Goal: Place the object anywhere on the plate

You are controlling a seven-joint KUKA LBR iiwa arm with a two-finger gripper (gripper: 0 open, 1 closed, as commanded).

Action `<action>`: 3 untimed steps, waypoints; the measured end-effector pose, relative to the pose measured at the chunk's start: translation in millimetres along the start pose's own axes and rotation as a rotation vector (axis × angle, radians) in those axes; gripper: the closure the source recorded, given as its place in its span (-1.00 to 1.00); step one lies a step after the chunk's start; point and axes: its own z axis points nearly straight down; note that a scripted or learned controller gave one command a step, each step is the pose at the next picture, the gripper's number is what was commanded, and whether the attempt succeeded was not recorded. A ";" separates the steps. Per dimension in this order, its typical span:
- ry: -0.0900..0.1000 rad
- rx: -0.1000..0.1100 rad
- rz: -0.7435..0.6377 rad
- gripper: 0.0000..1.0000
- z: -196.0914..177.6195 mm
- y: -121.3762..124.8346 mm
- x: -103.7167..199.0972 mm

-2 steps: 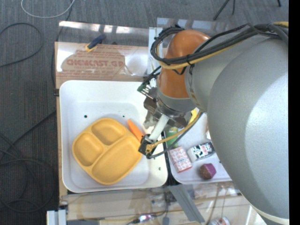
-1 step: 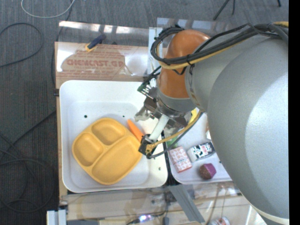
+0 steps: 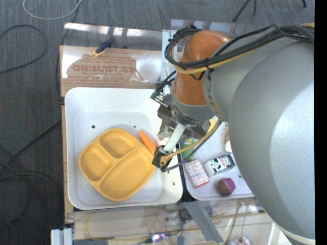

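1. The yellow divided plate lies in the left bin, with nothing on it
2. The orange stick-shaped object lies in the same bin, just beside the plate's upper right rim and not on it
3. The hand hangs over the strip where the two bins meet, close to the orange object; whether it is wide or narrow I cannot tell
4. The right bin holds a pink packet, a black-and-white box and a purple lump

Yellow divided plate, orange carrot just beside
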 end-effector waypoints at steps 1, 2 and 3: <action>0.000 -0.001 0.000 -1.00 -0.1 0.2 -0.1; 0.020 -0.006 0.024 -1.00 29.4 -21.6 -28.4; 0.012 0.001 0.022 1.00 24.3 -22.0 -28.4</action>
